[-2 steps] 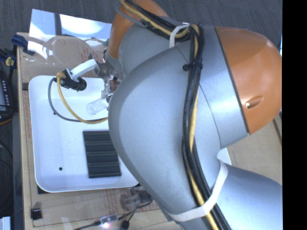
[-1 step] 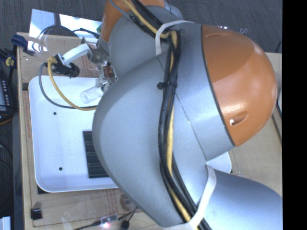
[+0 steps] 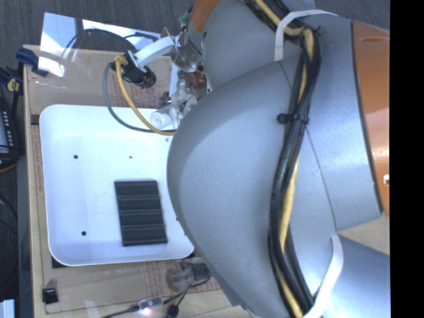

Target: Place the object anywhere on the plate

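Observation:
A dark ribbed rectangular slab (image 3: 140, 212) lies flat in the lower middle of the left white bin (image 3: 73, 177). My gripper (image 3: 169, 114) hangs over the bin's far right corner, well above and behind the slab and apart from it. Nothing can be made out in the gripper. The big grey arm (image 3: 265, 164) with its orange band (image 3: 212, 2) covers the right half of the view and hides the right bin.
A yellow and black cable loop (image 3: 122, 105) dangles from the wrist over the bin's far rim. The wooden bench edge (image 3: 99, 287) runs along the front, with a small connector (image 3: 189, 273) on it. A blue clamp (image 3: 26, 57) sits far left.

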Action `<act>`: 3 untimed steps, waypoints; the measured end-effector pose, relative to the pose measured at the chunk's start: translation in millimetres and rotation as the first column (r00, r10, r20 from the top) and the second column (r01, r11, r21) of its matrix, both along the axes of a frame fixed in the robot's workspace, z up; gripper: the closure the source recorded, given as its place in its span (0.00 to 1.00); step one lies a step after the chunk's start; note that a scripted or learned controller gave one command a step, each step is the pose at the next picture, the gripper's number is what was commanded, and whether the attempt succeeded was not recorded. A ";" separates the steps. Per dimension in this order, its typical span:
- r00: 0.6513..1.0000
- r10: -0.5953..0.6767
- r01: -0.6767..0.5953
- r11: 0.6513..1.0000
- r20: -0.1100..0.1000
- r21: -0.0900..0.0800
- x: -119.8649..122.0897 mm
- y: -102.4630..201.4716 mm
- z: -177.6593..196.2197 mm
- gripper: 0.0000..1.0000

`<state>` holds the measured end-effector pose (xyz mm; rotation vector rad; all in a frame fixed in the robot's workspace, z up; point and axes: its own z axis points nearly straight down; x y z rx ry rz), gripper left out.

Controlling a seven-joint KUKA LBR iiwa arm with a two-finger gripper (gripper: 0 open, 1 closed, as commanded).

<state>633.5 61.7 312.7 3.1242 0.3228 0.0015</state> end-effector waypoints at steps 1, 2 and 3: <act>1.000 0.025 -0.025 1.000 -0.004 0.004 -6.6 -124.0 90.8 1.00; 0.966 0.258 -0.258 0.966 -0.009 0.005 8.1 -59.0 -29.6 1.00; 0.999 0.035 -0.035 0.999 -0.006 0.001 10.4 18.8 -111.9 1.00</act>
